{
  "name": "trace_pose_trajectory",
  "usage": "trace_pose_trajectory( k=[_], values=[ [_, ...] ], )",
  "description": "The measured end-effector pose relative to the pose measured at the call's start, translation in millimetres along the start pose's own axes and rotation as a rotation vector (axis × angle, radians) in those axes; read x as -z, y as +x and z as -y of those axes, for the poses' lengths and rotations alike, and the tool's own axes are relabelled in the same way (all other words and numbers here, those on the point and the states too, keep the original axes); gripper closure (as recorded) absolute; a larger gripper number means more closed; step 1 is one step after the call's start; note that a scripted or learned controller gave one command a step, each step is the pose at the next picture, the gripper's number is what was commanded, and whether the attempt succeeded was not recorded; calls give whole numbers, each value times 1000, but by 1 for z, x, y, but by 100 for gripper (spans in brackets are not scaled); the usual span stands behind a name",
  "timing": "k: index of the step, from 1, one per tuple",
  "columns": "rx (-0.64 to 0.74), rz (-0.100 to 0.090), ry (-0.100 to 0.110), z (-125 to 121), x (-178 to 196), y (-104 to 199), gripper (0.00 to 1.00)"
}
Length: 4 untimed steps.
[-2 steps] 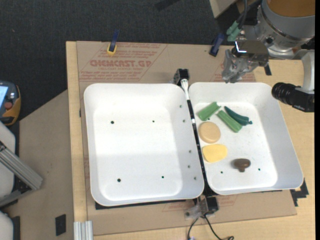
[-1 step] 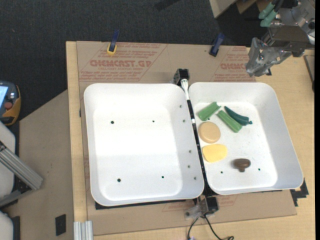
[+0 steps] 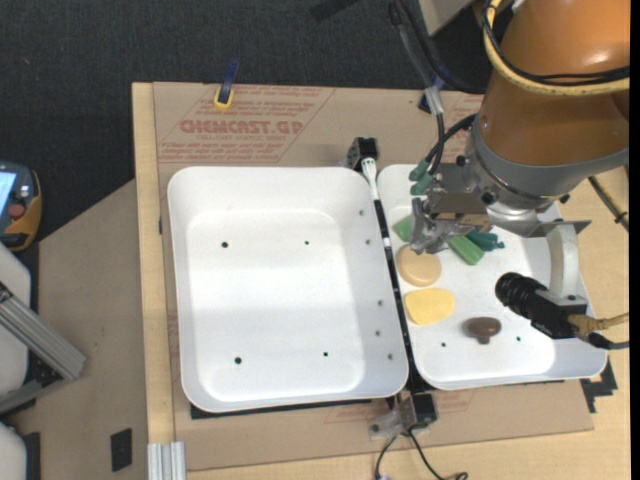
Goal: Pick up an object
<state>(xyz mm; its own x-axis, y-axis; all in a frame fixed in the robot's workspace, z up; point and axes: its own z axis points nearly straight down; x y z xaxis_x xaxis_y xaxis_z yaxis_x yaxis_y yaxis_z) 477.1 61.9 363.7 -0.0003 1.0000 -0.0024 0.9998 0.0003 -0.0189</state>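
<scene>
The gripper (image 3: 428,238) was poised over the tan disc (image 3: 419,267) — grip state untellable; being flat, the disc could be slipped off.

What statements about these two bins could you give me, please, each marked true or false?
1. The end effector hangs over the right bin, not the left bin. True.
2. The yellow piece lies in the left bin. False: it lies in the right bin.
3. The tan disc lies next to the yellow piece, on its far side. True.
4. The brown piece is lifted clear of the bin. False: it rests on the floor of the right bin, to the right of the yellow piece in the picture.
5. The band on the arm is blue. False: it is orange.
</scene>
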Motion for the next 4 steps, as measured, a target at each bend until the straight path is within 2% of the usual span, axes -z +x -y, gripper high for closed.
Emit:
trace_pose_trajectory(
  k=[1, 2, 3, 4],
  values=[
    [3, -3, -20, -2, 9, 28, 100],
    [1, -2, -13, -13, -29, 42, 100],
    [-13, 1, -27, -2, 29, -72, 100],
    [7, -5, -33, -13, 123, -11, 100]
  ],
)
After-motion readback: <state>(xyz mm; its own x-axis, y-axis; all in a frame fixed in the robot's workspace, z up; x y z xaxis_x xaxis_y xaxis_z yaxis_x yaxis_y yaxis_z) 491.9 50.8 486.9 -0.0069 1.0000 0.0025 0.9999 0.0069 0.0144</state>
